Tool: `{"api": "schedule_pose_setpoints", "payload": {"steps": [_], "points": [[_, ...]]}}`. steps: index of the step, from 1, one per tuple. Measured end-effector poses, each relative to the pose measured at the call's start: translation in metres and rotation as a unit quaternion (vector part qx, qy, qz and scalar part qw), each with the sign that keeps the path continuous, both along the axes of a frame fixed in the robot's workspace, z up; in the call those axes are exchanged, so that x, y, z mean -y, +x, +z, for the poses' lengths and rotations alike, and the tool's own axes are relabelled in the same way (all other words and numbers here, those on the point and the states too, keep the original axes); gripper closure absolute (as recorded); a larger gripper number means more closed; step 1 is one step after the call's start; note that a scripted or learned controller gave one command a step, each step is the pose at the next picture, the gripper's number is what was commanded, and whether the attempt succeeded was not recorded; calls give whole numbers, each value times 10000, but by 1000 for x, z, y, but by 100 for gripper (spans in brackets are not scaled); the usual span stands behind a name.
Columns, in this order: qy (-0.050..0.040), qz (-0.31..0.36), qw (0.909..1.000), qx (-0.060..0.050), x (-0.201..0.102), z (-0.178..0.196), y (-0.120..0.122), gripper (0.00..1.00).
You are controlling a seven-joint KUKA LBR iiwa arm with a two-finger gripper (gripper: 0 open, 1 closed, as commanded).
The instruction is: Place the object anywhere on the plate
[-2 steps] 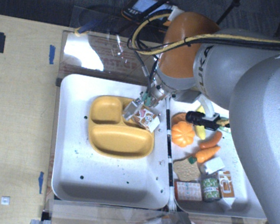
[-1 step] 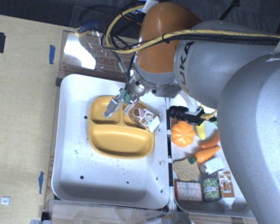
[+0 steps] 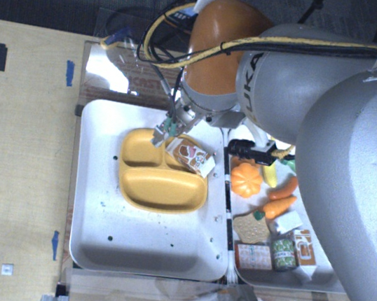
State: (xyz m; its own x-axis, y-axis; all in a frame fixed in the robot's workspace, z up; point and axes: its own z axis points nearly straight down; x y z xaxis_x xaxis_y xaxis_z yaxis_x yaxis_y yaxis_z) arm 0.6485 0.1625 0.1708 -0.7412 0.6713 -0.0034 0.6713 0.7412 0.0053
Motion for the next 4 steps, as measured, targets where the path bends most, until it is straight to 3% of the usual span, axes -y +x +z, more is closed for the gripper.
{"api": "schedule_pose_setpoints", "payload": {"steps": [1, 2, 3, 4], "points": [[-13, 1099, 9939, -8, 6, 86, 12, 100], [-12, 679, 9977, -31, 52, 0, 7, 100], [-10, 1651, 9863, -32, 116, 12, -13, 100], [-10, 2938, 9559, -26, 140, 12, -14, 100]]}}
